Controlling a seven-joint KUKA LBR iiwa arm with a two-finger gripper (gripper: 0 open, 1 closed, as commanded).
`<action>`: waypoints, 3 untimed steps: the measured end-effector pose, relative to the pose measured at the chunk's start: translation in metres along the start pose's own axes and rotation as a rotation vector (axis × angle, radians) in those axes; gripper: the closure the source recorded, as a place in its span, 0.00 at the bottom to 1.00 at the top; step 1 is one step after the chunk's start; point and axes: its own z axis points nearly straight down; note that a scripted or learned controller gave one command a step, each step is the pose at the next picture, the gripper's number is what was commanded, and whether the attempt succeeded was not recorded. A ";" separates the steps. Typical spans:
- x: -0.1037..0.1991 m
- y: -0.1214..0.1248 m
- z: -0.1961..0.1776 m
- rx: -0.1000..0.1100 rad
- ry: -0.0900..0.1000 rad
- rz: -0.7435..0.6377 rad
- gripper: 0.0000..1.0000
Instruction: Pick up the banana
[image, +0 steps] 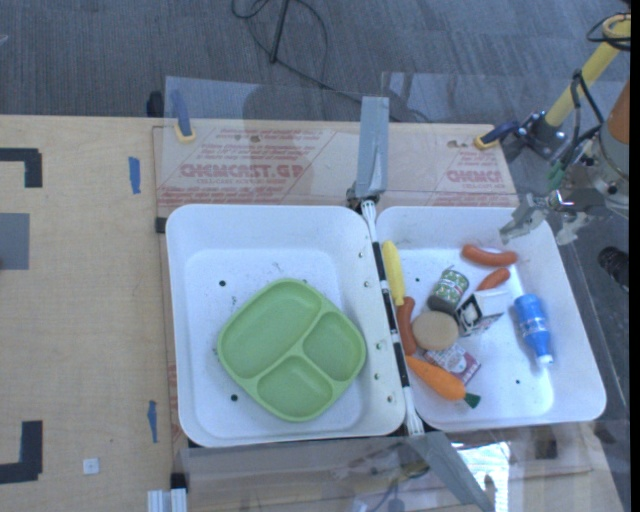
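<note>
from my seat i see the banana (393, 272) lying in the right bin (575, 330), pressed along that bin's left wall, long and narrow, running from top to bottom of the view. just below it along the same wall lies a reddish sausage (405, 327), and below that a carrot (438, 378) points toward the bin's lower middle. beside the sausage sits a round tan disc (435, 330), with a small green can (450, 288) touching its upper edge. a second sausage (489, 256) lies near the bin's top, a smaller orange piece (493, 279) just under it, and a blue bottle (532, 326) rests toward the right side, apart from the cluster.

the left bin (190, 300) holds a green divided plate (291, 348), tilted a little in the view, with three compartments.

the hand (541, 220) hangs over the top right corner of the right bin, well apart from the banana, with the whole cluster between them. its fingers (513, 227) look spread apart, and i see nothing between them. the arm (600, 150) comes in from the right, over the bench (80, 300) edge.
</note>
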 end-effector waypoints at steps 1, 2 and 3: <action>0.087 0.064 0.009 -0.004 -0.001 -0.195 0.00; 0.124 0.014 0.089 0.000 0.000 -0.389 0.00; 0.130 0.005 0.088 -0.001 0.000 -0.510 0.00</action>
